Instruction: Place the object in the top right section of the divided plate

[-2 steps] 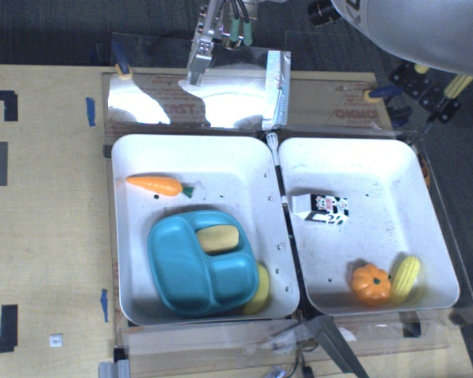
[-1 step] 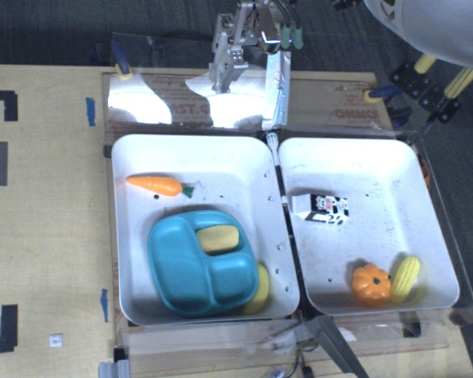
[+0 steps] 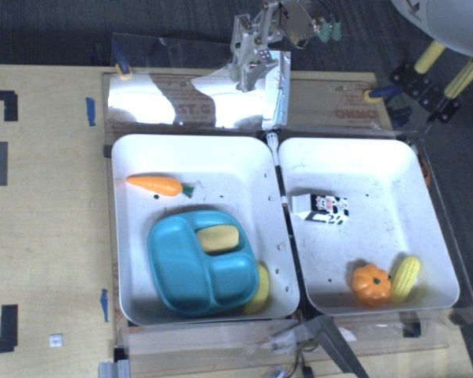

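Observation:
A blue divided plate lies in the left bin, toward its front. A pale yellow, rounded object rests inside the plate's top right section. My gripper hangs high behind the bins, above the shiny back panel and far from the plate. Its fingers stand open with nothing between them.
An orange carrot lies in the left bin behind the plate. A yellow fruit peeks out by the plate's right front edge. The right bin holds a black-and-white item, a small orange pumpkin and a corn cob.

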Available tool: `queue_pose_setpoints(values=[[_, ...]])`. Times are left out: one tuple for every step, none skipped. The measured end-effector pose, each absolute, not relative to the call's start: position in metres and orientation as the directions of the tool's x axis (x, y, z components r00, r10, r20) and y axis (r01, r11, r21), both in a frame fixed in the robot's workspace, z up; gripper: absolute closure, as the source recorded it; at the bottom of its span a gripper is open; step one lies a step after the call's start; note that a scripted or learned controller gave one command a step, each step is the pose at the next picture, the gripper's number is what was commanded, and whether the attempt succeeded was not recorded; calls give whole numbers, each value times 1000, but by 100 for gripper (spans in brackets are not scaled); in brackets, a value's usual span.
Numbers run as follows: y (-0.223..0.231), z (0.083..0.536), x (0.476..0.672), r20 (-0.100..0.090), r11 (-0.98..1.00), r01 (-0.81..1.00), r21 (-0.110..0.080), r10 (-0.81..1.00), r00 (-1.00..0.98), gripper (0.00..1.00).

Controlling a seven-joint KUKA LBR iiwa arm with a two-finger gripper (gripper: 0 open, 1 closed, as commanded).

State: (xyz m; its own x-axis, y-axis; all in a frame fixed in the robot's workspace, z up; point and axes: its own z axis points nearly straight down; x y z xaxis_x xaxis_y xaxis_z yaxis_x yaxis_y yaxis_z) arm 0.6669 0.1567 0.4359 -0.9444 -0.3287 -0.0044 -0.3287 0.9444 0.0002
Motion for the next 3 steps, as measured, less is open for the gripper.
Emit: queue_pose_setpoints(values=[[121,438,667,-4,859,-511,-1,-511,-859,100],[97,437,667,-4,602,-798,-1,-798,-602,100],[108,437,667,-7,269,-963,-5,-963,-269,100]])
